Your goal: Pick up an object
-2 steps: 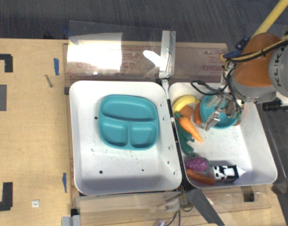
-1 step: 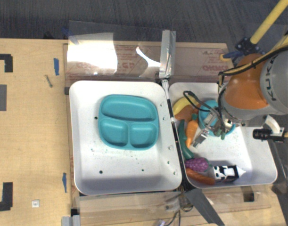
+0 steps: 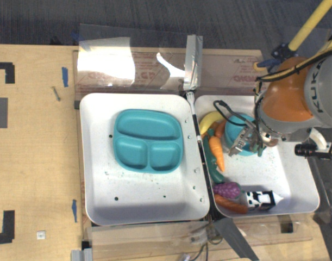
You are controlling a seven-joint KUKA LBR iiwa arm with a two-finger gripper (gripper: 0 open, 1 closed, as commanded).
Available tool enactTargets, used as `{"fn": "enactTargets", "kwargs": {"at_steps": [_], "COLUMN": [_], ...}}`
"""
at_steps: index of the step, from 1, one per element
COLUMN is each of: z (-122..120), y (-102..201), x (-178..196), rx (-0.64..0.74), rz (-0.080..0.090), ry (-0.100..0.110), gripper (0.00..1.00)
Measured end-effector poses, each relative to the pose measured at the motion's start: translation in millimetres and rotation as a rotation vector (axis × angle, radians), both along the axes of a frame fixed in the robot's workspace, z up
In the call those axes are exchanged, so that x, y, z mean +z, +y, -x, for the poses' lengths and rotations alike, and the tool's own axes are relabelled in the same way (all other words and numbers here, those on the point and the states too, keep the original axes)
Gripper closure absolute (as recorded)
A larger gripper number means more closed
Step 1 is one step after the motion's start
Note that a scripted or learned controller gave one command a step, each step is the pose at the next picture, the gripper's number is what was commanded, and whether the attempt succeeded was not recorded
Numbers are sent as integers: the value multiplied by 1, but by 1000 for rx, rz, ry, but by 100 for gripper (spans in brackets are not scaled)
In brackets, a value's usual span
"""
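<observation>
I see gripper [image 3: 247, 141] low in the right bin [image 3: 296, 194], over a teal cup [image 3: 237, 137] | fingers: cannot tell, wrist hides them | carrot [image 3: 216, 152] just beside the cup, banana [image 3: 207, 122] partly hidden behind it | grapes [image 3: 226, 190] nearer the bin's front edge

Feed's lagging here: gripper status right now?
Gripper: low in the right white bin, against a teal cup; open or shut cannot be told.
</observation>
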State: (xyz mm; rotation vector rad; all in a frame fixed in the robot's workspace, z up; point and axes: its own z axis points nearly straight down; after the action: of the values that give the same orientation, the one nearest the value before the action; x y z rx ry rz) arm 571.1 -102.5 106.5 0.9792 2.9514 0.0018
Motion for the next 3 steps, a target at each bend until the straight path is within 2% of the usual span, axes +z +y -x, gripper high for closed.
{"fn": "enactTargets", "kwargs": {"at_steps": [1, 2, 3], "z": [-7, -14, 26], "y": [77, 148, 79], "x": [99, 128, 77], "rx": [-136, -135, 134], "rz": [-14, -13, -6], "ry": [21, 25, 33], "gripper": [100, 100, 100]}}
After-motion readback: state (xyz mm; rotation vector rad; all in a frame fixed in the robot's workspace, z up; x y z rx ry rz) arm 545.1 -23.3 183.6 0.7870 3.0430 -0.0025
